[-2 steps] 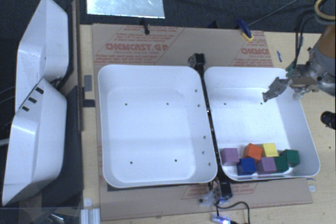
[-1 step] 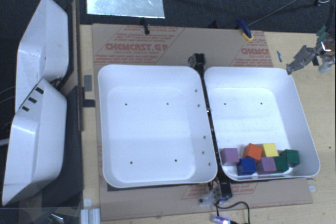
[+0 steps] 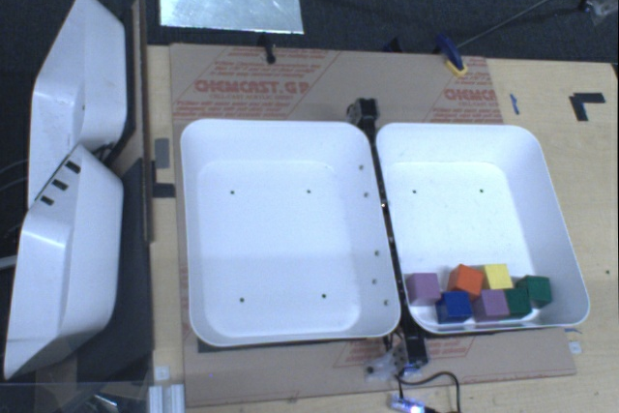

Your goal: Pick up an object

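Small coloured cubes, orange (image 3: 467, 279), yellow (image 3: 498, 276), blue (image 3: 453, 307), green (image 3: 533, 290) and two purple (image 3: 423, 286), huddled touching in the near corner of the right shallow white plastic bin (image 3: 464, 160), likely slid there, awaiting picking; end effector state impossible to tell.

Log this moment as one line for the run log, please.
stage: pre-grasp | right bin: orange block, yellow block, blue block, green and purple blocks clustered at near edge | nothing lifted

Bench (image 3: 542, 102) bears left bin (image 3: 280, 138) and right bin (image 3: 556, 208).
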